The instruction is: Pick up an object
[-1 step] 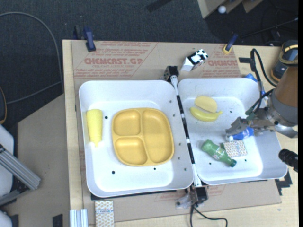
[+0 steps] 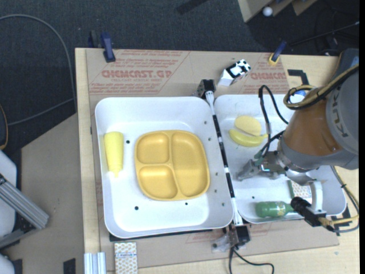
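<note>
We see two likely things in the right bin (image 2: 336,201): a yellow banana-like piece (image 2: 246,131) up and slightly left of the tool (image 2: 251,170), near but apart from it, and a green bottle (image 2: 270,209) lying on its side below the tool, close to the bin's near rim. The tool hangs over bare white floor between them, just right of the divider where the two bins meet. Its metal fingers (image 2: 244,172) point left toward that divider; we cannot tell whether they are spread or pressed together, and nothing shows between them.

Open floor lies left of the tool up to the divider, and a little more between it and the bottle. Across the divider, well left of the tool, the left bin (image 2: 114,210) carries a yellow sectioned plate (image 2: 171,164) at its middle and a yellow cylinder (image 2: 113,151) near its far-left wall.

Both bins sit on a cardboard-covered worktop (image 2: 137,67) with red printing; dark carpet (image 2: 45,27) surrounds it. The arm (image 2: 319,130) reaches in from the right, its orange band above the wrist, cables looping over it.
</note>
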Controlling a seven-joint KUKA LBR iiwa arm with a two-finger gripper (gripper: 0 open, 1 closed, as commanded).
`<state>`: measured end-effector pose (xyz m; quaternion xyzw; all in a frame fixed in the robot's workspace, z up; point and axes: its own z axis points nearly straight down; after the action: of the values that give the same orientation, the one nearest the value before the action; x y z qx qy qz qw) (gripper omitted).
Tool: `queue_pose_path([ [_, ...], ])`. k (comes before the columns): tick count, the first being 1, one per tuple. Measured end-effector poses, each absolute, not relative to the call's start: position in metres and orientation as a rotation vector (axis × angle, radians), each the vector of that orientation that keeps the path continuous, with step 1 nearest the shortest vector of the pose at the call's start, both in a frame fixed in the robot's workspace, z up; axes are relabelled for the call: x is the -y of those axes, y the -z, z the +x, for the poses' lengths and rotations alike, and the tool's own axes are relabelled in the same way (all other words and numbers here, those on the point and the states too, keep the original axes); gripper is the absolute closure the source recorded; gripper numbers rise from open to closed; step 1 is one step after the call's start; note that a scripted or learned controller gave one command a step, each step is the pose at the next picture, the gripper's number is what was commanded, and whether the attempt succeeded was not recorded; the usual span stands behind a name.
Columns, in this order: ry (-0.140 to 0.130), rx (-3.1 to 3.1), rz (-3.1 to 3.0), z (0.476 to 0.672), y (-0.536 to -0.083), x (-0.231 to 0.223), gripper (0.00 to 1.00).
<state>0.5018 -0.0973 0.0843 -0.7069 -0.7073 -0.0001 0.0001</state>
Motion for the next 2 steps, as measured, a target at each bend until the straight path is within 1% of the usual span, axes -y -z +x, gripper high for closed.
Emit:
queue_pose_path([
  [1,0.0,2.221,-2.224,0.539,-0.103,0.151,0.0],
  [2,0.001,2.224,-2.222,0.615,-0.111,0.184,0.0],
])
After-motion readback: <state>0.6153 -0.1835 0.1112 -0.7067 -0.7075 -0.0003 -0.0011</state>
